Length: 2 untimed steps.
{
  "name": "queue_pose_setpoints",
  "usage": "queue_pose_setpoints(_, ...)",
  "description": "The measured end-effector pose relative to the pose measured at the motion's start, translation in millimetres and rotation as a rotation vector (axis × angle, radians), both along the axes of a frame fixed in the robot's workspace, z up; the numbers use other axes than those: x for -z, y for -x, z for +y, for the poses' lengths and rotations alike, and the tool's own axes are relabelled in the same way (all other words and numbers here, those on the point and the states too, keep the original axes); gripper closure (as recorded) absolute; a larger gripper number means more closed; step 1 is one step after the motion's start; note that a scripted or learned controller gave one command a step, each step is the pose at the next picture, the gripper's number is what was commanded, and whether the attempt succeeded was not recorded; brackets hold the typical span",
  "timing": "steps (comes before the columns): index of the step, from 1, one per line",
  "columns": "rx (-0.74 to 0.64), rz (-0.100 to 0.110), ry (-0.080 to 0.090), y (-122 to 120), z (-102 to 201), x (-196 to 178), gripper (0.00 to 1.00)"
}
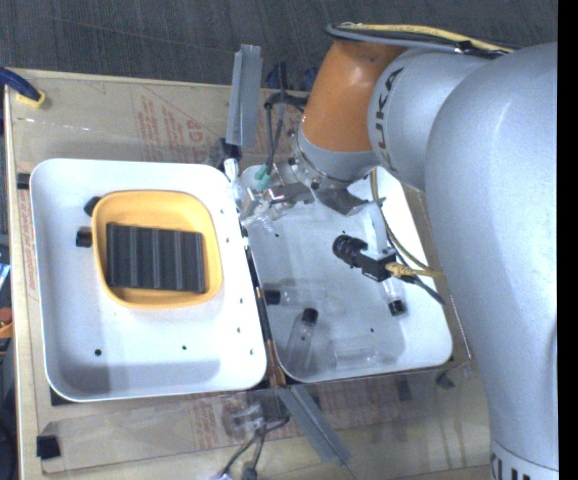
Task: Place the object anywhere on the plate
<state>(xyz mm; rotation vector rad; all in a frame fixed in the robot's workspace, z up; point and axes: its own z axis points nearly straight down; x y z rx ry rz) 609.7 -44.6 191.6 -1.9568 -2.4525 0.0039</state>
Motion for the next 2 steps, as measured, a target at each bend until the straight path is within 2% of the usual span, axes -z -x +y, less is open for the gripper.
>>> queue_pose_setpoints(1, -0.192, -0.002, 0.000, -17.8, 61.0, -29.9, 1.00)
queue_pose_setpoints(2, -0.192, -0.003, 0.000, -17.9, 60.9, -29.9, 0.00)
